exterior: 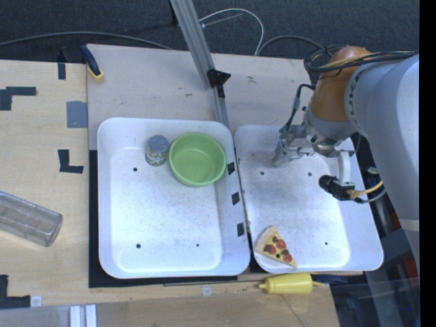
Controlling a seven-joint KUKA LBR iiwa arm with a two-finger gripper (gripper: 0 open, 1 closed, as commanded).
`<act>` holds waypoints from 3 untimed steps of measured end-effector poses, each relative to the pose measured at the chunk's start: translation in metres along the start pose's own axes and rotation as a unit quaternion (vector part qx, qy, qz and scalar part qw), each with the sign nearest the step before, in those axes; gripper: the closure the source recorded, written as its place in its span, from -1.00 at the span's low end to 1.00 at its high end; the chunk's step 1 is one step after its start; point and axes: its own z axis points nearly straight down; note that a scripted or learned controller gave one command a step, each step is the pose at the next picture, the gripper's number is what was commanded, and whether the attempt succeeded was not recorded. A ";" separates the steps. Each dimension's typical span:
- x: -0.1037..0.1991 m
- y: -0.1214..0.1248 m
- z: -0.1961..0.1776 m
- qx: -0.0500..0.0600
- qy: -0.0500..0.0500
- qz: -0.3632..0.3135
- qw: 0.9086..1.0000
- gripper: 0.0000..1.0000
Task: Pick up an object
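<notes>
Scanning from the left, we are seeing a clear plastic container lying on the bench, well away from the pincer. Next, inside the left bin, a small grey-lidded jar is standing right against a green bowl, both off to the pincer's left at about its height in the frame. Further right, a toy pizza slice is resting at the near left corner of the right bin, well below the pincer, and a yellow bottle is lying just outside that bin's front rim. The pincer is hanging over the right bin's far left part, near the rim. We cannot tell whether it is released or clenched.
</notes>
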 end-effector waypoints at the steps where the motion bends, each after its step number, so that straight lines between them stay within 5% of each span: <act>1: 0.004 0.001 -0.063 -0.004 0.000 0.001 1.000 1.00; 3: 0.006 0.002 -0.130 -0.002 0.001 0.001 1.000 1.00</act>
